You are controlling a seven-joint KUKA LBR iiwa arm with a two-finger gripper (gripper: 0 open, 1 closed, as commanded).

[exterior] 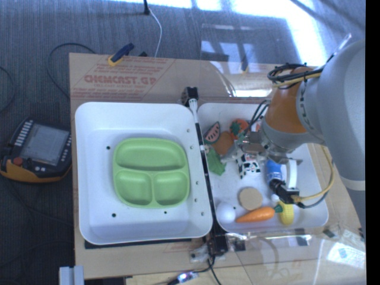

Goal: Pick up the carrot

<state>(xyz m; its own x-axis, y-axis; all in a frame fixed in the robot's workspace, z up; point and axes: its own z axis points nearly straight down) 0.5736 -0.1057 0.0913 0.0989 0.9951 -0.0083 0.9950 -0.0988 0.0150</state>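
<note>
Reading "CHEMCAST GP" in red, the brown board (127, 79) covers the bench on dark ribbed carpet, while the carrot (255, 215) lies by the right bin's (314, 215) front wall, the gripper (254, 150) hovering farther back, finger state unclear.

The orange carrot (255, 214) lies at the front of the right bin (314, 218), beside a white egg (225, 211). The end effector (256, 153) hangs over toys farther back. A green tray (151, 172) sits in the left bin (95, 159).
</note>
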